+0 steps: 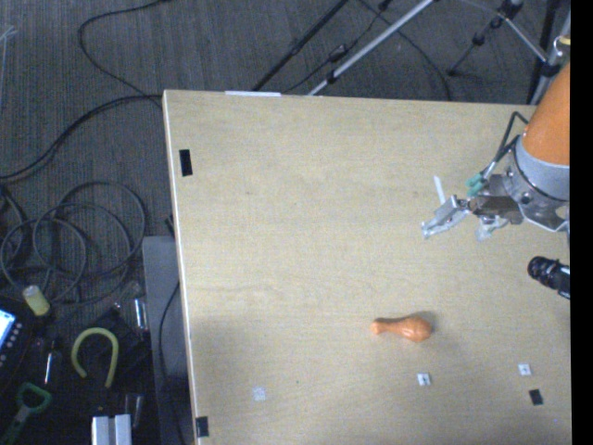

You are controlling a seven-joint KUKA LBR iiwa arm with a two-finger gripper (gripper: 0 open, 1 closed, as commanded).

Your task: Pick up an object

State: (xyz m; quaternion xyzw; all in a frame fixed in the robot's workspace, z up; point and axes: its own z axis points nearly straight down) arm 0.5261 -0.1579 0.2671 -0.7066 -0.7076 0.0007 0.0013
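Observation:
A small orange object [404,328], shaped like a drumstick with a narrow end pointing left, lies on the light wooden bench top [306,211] toward the front. My gripper [434,209] hangs to the right of centre, well behind the orange object and slightly to its right. Its two silver fingers [438,191] are spread open with nothing between them. The grey wrist and orange band of the arm [547,146] come in from the right edge.
Small white and black markers [423,378] dot the bench near the front right, and a black tag [185,162] sits by the left edge. Left of the bench, cables [65,239] and tools lie on the floor. Stand legs [398,17] cross behind.

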